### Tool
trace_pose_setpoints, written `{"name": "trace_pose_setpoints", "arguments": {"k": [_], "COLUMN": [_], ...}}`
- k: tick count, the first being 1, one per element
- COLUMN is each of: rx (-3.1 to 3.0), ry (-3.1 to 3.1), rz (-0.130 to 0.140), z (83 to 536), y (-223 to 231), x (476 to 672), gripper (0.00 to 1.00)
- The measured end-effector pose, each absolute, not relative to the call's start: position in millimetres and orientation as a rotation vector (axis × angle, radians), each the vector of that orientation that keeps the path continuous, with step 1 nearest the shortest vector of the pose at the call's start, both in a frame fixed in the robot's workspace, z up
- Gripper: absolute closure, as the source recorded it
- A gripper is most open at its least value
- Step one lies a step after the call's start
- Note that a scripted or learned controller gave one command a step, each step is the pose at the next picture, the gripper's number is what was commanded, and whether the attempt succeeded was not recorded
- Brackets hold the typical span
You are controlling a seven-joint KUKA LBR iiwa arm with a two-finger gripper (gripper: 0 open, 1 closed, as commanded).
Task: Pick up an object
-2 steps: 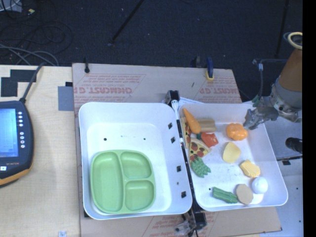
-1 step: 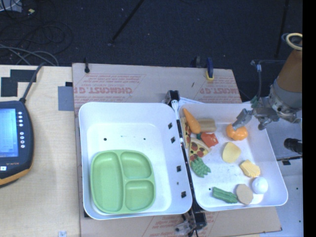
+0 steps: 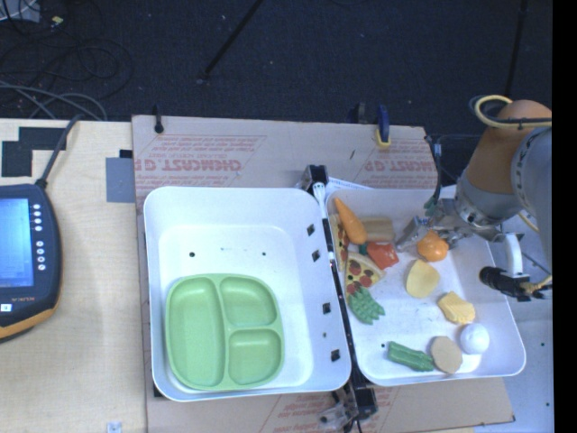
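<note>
The right bin [image 3: 505,354] holds several toy foods. Along its left side lie an orange carrot [image 3: 350,221], a tan block [image 3: 379,229], a red piece [image 3: 382,254], a pizza slice [image 3: 357,271] and a green leafy piece [image 3: 365,306]. In the middle are a small orange fruit [image 3: 433,248] and a yellow lump [image 3: 422,279]. Toward the front lie a yellow wedge [image 3: 456,308], a white egg [image 3: 474,338], a tan oval [image 3: 445,354] and a green pickle [image 3: 410,356]. My gripper [image 3: 431,231] is low at the bin's far right, right over the orange fruit and touching or nearly touching it.
The left bin [image 3: 225,207] holds a green divided plate [image 3: 224,330]. A black divider with clips [image 3: 326,269] runs between the bins. The arm [image 3: 505,165] comes in over the right bin's far right corner. A tablet pendant [image 3: 22,260] lies on the bench at the left.
</note>
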State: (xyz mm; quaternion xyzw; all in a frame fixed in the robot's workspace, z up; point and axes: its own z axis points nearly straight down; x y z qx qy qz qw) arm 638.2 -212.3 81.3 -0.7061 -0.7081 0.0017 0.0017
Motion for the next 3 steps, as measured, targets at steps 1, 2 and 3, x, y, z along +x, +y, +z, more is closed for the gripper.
{"name": "trace_pose_setpoints", "arguments": {"k": [1,2,3], "rx": [-2.213,-2.216,-2.211], "ry": [-2.224,-2.232,-2.22], "rz": [0.005,-0.007,0.005], "z": [95,193,196], "y": [-212,-134,-79], "x": [638.7,646.8,585.8], "gripper": [1.0,1.0,1.0]}}
